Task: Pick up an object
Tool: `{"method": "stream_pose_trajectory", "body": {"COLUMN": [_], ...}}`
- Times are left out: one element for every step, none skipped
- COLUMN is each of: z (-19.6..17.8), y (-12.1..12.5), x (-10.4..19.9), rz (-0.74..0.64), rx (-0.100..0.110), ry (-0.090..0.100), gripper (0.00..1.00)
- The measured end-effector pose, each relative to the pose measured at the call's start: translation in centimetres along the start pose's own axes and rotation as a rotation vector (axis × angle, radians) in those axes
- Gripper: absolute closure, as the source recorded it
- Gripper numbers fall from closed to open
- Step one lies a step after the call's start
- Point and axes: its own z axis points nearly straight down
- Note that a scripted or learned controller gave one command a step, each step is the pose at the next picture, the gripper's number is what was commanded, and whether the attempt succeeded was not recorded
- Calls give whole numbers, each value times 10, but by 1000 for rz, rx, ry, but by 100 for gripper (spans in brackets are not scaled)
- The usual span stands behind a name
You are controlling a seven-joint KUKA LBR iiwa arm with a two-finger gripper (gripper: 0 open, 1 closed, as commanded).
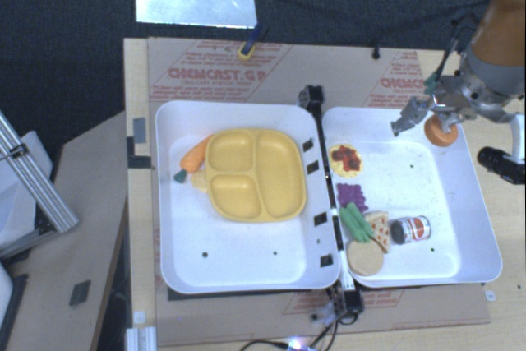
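hand (pixel 427 117) sits at the far right corner of the right bin (pixel 460 201), over the rim. an orange round piece (pixel 442 133) sits right beneath the wrist; whether it lies between the fingers or just under them is not visible. cannot tell if the hand is released or clenched.

candidate things, right bin, all along its left side: small can (pixel 410 229) lying on its side, pizza slice (pixel 346 159), purple grapes (pixel 352 195), green piece (pixel 356 222), tan round disc (pixel 366 258). left bin (pixel 185 259): yellow divided plate (pixel 252 174), a carrot (pixel 194 154) touching its left edge.

handling, judged: the orange piece looks like light, stiff toy plastic, rounded and likely slick; best taken across its widest part. the can is rigid and would roll if nudged, so grip across the body. the flat disc and pizza give little edge to pinch.

writing: cardboard under the bins on the surface (pixel 90 177) reads "chemcast gp" in red, repeated. can label red and white, text too small to read.
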Motion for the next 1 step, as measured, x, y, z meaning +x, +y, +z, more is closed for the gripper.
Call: {"method": "stream_pose_trajectory", "body": {"z": [45], "y": [-6], "x": [4], "rz": [1], "rx": [2], "ry": [0], "gripper": [0]}}
